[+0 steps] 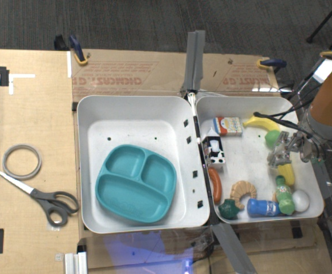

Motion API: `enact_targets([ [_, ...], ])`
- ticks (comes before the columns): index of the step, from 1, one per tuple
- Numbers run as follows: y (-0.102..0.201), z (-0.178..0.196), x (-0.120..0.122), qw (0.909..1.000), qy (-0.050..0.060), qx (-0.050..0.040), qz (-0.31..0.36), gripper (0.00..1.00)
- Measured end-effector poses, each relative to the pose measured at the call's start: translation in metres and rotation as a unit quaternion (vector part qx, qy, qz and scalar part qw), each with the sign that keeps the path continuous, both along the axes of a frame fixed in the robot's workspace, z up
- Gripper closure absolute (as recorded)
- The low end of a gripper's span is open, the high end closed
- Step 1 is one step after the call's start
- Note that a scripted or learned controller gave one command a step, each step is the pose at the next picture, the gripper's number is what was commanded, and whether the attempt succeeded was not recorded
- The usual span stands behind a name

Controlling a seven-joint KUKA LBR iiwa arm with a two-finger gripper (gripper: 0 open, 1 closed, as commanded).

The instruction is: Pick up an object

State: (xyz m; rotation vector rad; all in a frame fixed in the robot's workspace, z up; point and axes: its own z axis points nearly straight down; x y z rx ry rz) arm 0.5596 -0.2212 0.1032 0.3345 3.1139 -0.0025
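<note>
Corn — yellow, near the right bin's right wall, just below the end effector, whose state cannot be told. Risk — crowding by the green toy could spoil the grasp.

**Wooden table, dark carpet beyond**

A pale wooden table fills the left, with black tape marks near its edges. A brown cardboard sheet lies at the table's rear. Dark grey ribbed carpet floor stretches behind. Bluish light glows at bottom centre.
</note>
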Motion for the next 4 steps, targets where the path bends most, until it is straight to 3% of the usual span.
enact_targets([
  [1,0.0,0.0,0.0,1.0,0.0,0.0,0.0,0.0],
  [2,0.0,0.01,0.002,1.0,-0.003,-0.001,0.001,1.0],
  [3,0.0,0.01,0.002,1.0,-0.002,-0.001,0.001,0.0],
  [4,0.0,-0.011,0.001,0.9996,0.003,0.0016,-0.028,0.0],
])
